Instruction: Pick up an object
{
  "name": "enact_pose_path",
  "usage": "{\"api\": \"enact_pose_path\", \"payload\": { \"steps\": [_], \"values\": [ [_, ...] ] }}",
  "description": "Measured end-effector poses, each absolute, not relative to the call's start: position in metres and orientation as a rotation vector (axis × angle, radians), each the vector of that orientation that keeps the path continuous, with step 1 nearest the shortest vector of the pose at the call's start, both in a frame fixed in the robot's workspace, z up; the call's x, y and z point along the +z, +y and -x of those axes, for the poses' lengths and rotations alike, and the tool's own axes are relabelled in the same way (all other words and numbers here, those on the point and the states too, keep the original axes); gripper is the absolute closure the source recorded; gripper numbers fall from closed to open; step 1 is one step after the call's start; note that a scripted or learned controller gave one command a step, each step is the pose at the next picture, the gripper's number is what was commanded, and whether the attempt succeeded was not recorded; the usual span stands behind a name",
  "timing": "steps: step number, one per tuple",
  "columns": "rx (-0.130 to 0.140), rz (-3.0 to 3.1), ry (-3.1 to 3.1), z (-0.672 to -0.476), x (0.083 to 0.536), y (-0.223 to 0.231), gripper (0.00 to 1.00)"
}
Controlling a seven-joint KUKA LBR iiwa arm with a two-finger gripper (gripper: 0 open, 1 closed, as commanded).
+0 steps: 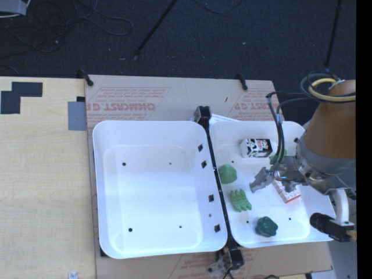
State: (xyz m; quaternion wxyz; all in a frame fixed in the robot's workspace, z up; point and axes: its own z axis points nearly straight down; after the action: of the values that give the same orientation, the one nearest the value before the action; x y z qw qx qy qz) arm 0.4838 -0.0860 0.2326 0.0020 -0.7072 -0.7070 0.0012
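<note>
In the right white bin (302,232), you see a green lump (227,174) by its left wall, a dark teal lump (267,226) near the front edge. The red-and-white carton (288,192) lies touching the gripper (263,180); its spread you cannot tell.

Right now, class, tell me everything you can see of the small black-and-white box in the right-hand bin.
The small black-and-white box is a little oblong carton, white with black printed patches that are too small to read. It looks like card. It lies flat on the floor of the shallow white right-hand bin, in the far part, its long side running across the view. Nothing touches it; the round light-green lump lies nearer the camera, apart from it.
</note>
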Motion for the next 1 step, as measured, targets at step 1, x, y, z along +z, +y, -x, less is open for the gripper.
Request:
{"api": "enact_pose_path", "payload": {
  "steps": [1],
  "values": [
    [0.008,2.216,-2.217,-0.5319,0.1045,-0.0888,0.00]
  ]
}}
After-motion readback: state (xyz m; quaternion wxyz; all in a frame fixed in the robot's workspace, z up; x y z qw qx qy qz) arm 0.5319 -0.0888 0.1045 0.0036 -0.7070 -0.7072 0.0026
